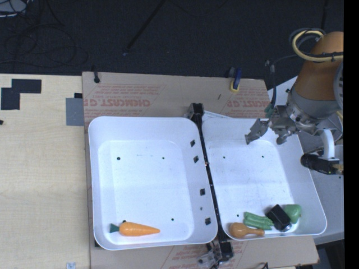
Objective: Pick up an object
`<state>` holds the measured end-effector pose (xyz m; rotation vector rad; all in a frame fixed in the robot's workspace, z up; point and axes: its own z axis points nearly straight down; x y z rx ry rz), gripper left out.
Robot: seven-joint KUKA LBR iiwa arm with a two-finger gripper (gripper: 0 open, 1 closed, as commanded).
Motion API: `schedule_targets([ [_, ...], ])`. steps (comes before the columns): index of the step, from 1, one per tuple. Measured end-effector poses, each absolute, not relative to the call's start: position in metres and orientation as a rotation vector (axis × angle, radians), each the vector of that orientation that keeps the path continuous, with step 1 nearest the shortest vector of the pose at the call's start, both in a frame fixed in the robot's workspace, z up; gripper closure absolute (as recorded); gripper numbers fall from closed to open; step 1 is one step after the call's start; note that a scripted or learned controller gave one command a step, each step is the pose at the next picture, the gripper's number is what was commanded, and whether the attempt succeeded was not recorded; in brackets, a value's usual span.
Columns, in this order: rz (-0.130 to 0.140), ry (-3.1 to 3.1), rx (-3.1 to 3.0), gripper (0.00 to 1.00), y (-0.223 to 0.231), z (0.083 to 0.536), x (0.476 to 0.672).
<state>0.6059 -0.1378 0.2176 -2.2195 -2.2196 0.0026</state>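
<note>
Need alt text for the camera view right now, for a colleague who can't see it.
The gripper hovers over the right bin's far edge, fingers open, holding nothing. That bin's near corner holds a green vegetable, black block and tan pear-shaped toy; the left bin holds a carrot.

carrot (138, 228) in left bin (101, 133) | block (279, 216) in right bin (303, 167)

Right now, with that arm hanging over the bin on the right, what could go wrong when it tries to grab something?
Two risks stand out. The green toy, black block and orange pear-shaped toy lie bunched against the right bin's near wall, so the gripper may knock the wall or catch two things. The carrot hugs the left bin's near edge, a long reach for the arm.
</note>
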Motion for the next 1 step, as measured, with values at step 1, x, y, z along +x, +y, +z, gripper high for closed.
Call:
schedule_targets([
  [1,-0.012,-2.238,-2.209,0.00,-0.0167,0.2886,0.6466],
])
